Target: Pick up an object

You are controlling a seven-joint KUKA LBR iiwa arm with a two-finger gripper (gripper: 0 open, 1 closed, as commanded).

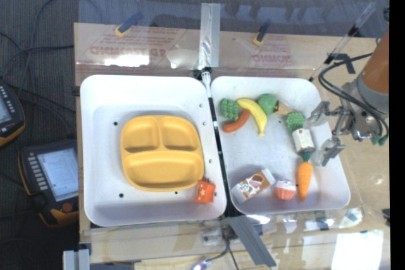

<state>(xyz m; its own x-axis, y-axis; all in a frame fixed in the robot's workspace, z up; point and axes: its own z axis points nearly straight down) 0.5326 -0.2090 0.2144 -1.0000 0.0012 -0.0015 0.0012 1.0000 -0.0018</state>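
1. The gripper [330,133] is seen at the right edge of the frame, hovering over the right rim of the right bin [278,86]. Its fingers look spread fairly wide and nothing is caught between them.

2. No particular object is named by the task, so the nearest pieces are probably the ones to be gone for: the small white carton [303,139] just left of the claw, and the carrot [304,179] just below and left of it.

3. The carrot's long axis runs nearly top to bottom in the frame, green end up, so it would likely be best pinched across its narrow width.

4. Further left in the same bin, a banana [254,113], a red sausage-like piece [233,125], green broccoli bits [230,108] and a printed snack box [253,184] can be made out. Everything looks like smooth, hard toy plastic.

5. The left bin [101,199] is taken up by a yellow divided tray [162,152], rounded and glossy, with a small orange block [205,191] at its lower right corner.
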